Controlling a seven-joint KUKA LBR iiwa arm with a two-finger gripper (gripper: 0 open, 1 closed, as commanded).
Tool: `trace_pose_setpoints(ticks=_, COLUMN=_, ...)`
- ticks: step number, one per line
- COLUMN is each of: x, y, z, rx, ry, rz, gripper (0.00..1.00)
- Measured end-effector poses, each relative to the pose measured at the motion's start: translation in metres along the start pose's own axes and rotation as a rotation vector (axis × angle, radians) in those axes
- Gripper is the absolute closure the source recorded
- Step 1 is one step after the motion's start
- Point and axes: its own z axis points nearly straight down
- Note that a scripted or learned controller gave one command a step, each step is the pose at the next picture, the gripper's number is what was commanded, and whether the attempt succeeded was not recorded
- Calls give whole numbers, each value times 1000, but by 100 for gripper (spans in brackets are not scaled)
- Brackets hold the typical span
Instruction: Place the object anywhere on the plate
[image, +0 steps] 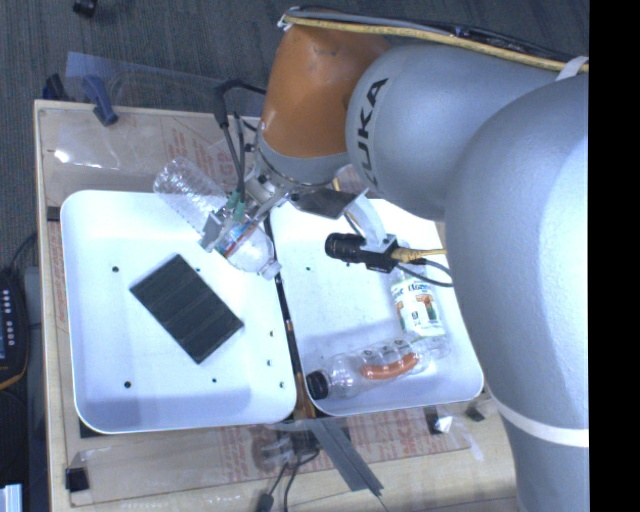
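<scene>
Two shallow white bins sit side by side: the left bin (90, 300) and the right bin (330, 300). There are three clear plastic bottles. One, the crumpled clear bottle (205, 215), lies tilted across the upper rim of the left bin, right at the claw. The second, a labelled bottle (420, 308), lies in the right bin, below and to the right of the claw. The third, a black-capped bottle (365, 368), lies on its side near that bin's lower edge, well below the claw. One dark ridged plate (187, 306) rests flat in the left bin, below and left of the claw.

The gripper (240, 225) sits against the crumpled bottle's lower end; whether it is spread or pinching cannot be told.

The arm (480, 130) comes in from the right, its orange band (310, 90) above the wrist, bent down over the divide between the bins.
</scene>
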Motion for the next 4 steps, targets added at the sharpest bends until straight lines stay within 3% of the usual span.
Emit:
trace_pose_setpoints(ticks=1, x=31, y=19, z=50, rx=3, ry=2, rz=-230, gripper=100)
trace_pose_setpoints(ticks=2, x=31, y=19, z=50, rx=3, ry=2, rz=-230, gripper=0)
trace_pose_setpoints(ticks=3, x=49, y=6, z=84, rx=0, ry=0, rz=-414, gripper=0)
trace_pose_setpoints(ticks=4, x=57, y=-18, z=108, rx=0, ry=0, rz=-733, gripper=0)
